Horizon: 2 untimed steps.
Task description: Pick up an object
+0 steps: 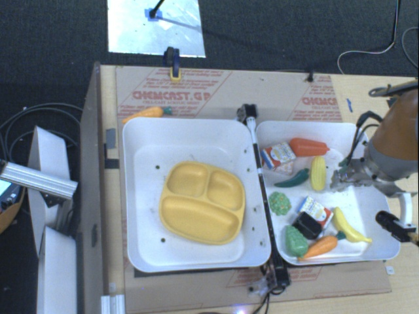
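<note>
Hovering over the right bin (347, 131), my gripper (340, 177) sits at three o'clock; I cannot tell its state. The corn (318, 173) lies just beside it at nine o'clock, the banana (348, 226) at six.

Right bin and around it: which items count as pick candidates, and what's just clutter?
Pick candidates, all in the right bin:
orange carrot, corn cob, green pepper, broccoli, banana, small carrot, snack packet. The gripper sits over this bin.

Lying about:
yellow divided plate in the left bin; a stray carrot on the cardboard behind it.
</note>
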Tool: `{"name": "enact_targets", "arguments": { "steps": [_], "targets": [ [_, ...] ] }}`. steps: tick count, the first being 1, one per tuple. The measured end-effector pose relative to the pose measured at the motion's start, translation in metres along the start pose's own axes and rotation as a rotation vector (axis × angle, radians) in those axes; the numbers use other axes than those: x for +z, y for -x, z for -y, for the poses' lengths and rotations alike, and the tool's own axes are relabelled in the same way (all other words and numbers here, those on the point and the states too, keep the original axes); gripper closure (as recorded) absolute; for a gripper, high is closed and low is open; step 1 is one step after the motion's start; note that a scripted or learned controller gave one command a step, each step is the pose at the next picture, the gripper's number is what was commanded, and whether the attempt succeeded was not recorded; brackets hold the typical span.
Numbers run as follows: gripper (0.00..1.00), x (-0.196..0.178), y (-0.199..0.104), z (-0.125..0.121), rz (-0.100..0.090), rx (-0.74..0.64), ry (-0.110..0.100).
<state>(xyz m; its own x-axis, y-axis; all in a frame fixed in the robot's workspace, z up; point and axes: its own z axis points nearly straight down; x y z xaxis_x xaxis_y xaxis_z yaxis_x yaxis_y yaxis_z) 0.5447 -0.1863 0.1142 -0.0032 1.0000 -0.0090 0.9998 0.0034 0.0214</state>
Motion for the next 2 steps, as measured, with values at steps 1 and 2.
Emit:
{"name": "enact_targets", "arguments": {
  "steps": [1, 2],
  "targets": [
    [0.00, 0.001, 0.000, 0.001, -0.001, 0.000, -0.002],
    [0.00, 0.031, -0.044, -0.065, -0.009, -0.007, -0.016]
  ]
}}
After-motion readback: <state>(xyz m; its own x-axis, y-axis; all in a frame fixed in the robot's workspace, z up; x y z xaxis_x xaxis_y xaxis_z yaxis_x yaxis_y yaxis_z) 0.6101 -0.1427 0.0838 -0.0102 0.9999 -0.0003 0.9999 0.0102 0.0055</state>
